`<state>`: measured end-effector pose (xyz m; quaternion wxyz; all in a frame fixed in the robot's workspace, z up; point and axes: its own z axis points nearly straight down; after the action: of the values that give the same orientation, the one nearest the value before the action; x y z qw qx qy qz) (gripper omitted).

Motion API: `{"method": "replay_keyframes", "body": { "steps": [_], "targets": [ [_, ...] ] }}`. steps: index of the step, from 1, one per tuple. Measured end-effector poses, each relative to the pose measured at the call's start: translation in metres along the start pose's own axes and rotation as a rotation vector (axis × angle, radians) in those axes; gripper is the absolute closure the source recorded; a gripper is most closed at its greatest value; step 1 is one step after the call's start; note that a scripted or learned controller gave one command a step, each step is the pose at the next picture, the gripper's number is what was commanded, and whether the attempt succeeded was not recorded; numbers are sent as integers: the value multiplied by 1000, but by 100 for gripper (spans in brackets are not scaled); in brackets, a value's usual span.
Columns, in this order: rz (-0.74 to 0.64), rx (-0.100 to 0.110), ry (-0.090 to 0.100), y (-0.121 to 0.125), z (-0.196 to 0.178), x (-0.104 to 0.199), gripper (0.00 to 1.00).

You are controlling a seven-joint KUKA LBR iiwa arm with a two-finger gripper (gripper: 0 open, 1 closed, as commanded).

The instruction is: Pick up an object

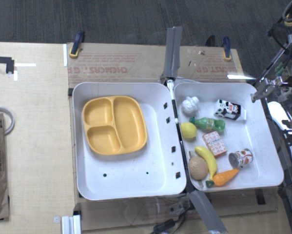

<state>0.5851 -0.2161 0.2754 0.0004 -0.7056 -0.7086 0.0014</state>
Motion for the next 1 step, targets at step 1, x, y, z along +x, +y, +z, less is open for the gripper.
{"method": "replay_keyframes", "body": {
  "steps": [1],
  "targets": [
    [-301, -2, -1, -26, 180, 18, 0]
  ]
}}
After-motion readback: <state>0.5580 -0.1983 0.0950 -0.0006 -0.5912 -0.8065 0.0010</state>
